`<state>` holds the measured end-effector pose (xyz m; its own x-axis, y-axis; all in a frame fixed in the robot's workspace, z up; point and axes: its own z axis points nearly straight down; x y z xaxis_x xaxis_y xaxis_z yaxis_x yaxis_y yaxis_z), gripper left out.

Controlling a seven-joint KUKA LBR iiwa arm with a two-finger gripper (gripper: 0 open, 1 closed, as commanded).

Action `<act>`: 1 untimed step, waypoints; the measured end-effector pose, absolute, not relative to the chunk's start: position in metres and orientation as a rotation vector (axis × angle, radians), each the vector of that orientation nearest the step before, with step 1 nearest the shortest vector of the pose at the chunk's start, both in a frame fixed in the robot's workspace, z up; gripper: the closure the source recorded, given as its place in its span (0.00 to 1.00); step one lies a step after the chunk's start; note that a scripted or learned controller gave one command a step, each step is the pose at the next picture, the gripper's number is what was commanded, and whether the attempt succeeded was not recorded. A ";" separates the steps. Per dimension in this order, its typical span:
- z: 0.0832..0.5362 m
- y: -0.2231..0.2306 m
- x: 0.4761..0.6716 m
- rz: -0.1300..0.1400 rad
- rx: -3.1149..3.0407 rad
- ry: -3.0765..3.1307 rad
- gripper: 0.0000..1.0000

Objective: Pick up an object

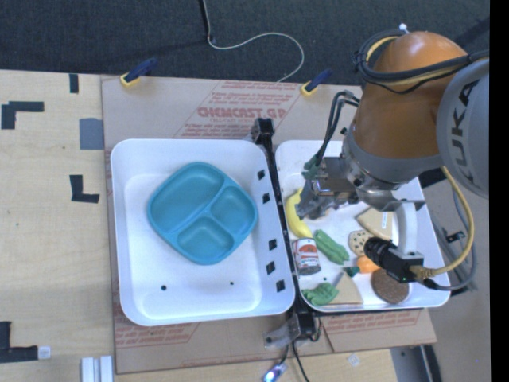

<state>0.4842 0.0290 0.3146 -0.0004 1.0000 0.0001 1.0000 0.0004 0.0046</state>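
Gripper [318, 201]: low over right bin [433, 299], near its left wall; grip state impossible to tell.
Banana [297, 216]: just left-below, lengthwise along that wall.
Green pod [331, 246]: just below.

Layout, top view. Worktop [48, 237] carries two bins side by side: L bin [131, 237] holds a divided plate [202, 212] near its centre. R bin [433, 297] holds, by its L wall, a banana [297, 217]; nearer the camera a can [307, 255]; R of can, a pod [331, 246]. Arm w/ tool [318, 199] hangs over R bin, just above banana.
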 end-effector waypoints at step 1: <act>0.364 0.078 0.484 0.004 2.213 2.228 1.00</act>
<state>0.4837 0.0776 0.3645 -0.0068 1.0000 0.0013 1.0000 0.0068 0.0027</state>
